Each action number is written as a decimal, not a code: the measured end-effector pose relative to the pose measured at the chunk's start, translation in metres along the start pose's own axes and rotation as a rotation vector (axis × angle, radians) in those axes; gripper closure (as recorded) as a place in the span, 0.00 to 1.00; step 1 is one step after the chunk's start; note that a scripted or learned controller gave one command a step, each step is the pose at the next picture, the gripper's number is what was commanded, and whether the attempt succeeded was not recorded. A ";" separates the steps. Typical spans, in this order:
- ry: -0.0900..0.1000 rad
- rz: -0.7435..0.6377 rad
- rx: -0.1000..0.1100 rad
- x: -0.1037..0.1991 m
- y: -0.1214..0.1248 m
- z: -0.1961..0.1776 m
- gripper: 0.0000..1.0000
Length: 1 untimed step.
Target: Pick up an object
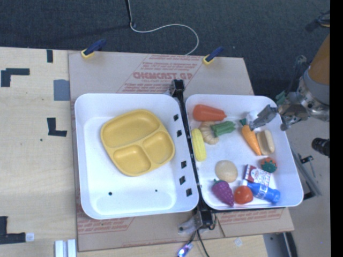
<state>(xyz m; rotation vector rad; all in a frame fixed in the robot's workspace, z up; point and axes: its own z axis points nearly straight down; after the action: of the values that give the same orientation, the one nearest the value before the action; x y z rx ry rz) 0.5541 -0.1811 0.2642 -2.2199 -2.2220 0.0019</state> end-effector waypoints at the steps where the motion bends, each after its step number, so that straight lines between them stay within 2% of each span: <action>1: 0.009 -0.004 0.021 0.091 -0.069 0.148 0.00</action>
<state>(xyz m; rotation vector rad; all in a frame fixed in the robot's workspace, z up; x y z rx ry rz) 0.4843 -0.0901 0.1160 -2.2006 -2.2113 0.0141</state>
